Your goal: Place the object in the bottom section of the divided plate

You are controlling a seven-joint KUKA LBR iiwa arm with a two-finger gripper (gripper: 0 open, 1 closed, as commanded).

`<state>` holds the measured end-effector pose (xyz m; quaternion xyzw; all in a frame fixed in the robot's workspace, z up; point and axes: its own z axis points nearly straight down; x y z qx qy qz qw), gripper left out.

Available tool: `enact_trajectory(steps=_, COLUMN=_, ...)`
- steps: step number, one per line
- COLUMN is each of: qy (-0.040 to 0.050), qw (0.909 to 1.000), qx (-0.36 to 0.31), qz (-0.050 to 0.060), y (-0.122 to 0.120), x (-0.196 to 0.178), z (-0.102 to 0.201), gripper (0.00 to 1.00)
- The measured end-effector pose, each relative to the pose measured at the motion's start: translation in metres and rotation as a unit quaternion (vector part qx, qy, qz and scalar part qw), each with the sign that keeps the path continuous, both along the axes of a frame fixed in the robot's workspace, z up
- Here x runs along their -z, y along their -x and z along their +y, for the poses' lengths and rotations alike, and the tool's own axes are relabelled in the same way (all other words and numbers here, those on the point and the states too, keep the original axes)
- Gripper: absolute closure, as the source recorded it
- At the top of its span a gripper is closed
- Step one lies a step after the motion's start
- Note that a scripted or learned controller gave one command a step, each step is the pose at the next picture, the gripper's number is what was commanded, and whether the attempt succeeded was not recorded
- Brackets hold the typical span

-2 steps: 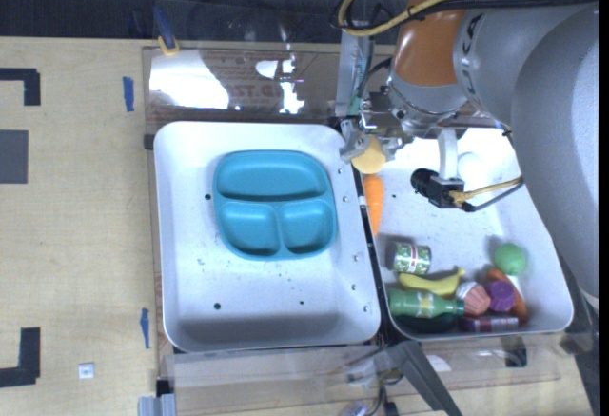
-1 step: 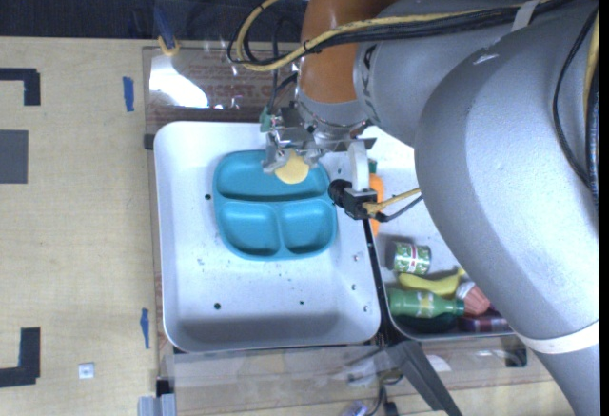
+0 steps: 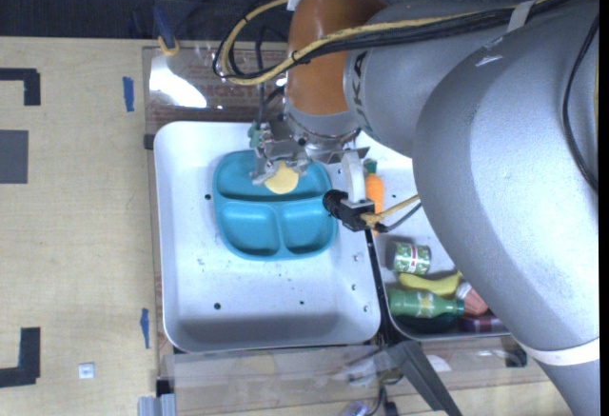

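While I watch from above, the wooden tabletop [image 3: 76,243] lies bare on my left, and beside it sits the left white bin [image 3: 190,290] carrying the blue divided plate [image 3: 271,224]. Over the plate's upper section hangs the gripper [image 3: 274,165], with a pale yellow round object [image 3: 282,181] right at its tips; whether the jaws pinch it, I cannot tell. Further right, the other bin [image 3: 404,328] holds a small orange piece [image 3: 374,188], a green can [image 3: 412,258], a banana [image 3: 430,283] and a green bottle [image 3: 428,304].
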<state>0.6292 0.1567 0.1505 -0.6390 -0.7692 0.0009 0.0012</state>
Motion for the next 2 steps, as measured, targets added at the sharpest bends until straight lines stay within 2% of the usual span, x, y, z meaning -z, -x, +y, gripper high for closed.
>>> enact_trajectory(steps=1, qy=0.0001, qw=1.0000, qx=0.000, qz=0.000, y=0.000, x=0.000, z=0.000, gripper=0.00)
enact_trajectory(steps=2, qy=-0.0002, qw=0.9966, qx=0.082, qz=-0.003, y=-0.029, x=-0.026, z=0.027, gripper=0.00)
